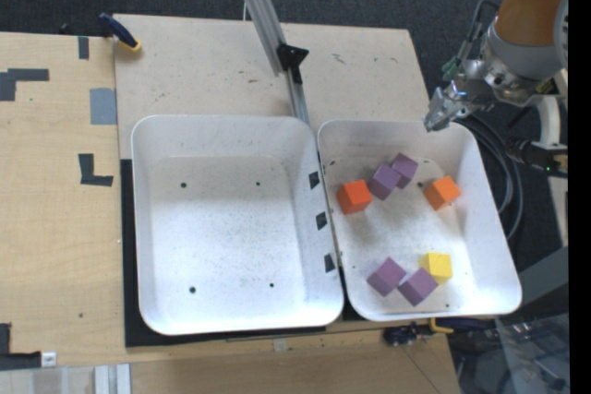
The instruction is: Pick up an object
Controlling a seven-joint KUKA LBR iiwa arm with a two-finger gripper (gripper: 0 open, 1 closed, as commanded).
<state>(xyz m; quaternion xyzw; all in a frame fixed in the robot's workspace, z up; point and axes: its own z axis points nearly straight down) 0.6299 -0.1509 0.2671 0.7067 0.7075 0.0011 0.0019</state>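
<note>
The right bin holds several small blocks. Two purple blocks touch near its middle, with an orange block to their left and another orange block to their right. Toward the front lie two more purple blocks and a yellow block. My gripper hangs over the bin's far right corner, above and apart from the blocks. Nothing shows between its tips.
The left bin stands beside the right one, sharing a middle wall. A slanted metal rail runs down to the bins' far edge. Cables hang at the bench's right side. A blue-and-yellow clamp lies at the far left.
</note>
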